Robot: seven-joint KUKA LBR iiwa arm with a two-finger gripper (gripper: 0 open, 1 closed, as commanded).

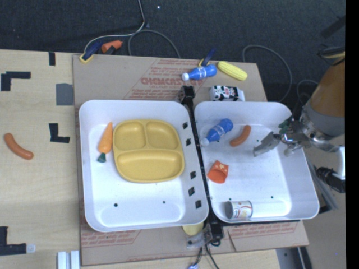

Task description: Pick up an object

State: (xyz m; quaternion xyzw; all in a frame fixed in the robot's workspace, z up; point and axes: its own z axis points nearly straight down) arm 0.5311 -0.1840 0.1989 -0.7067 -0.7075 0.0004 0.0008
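On wooden bench [33,184], two bins [140,217], dark floor [224,15]

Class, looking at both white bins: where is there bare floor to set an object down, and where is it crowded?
Left bin: bare strip along the near edge, below the yellow plate. Right bin: open floor between the orange carton, the can and the gripper. Crowded: its far left, around the blue bottle and sausage.

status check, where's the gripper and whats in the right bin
Gripper over right bin's right side, holding nothing visible. Toy sausage nearest, blue bottle beyond. Orange fries carton and can lie apart. Approach looks unobstructed.
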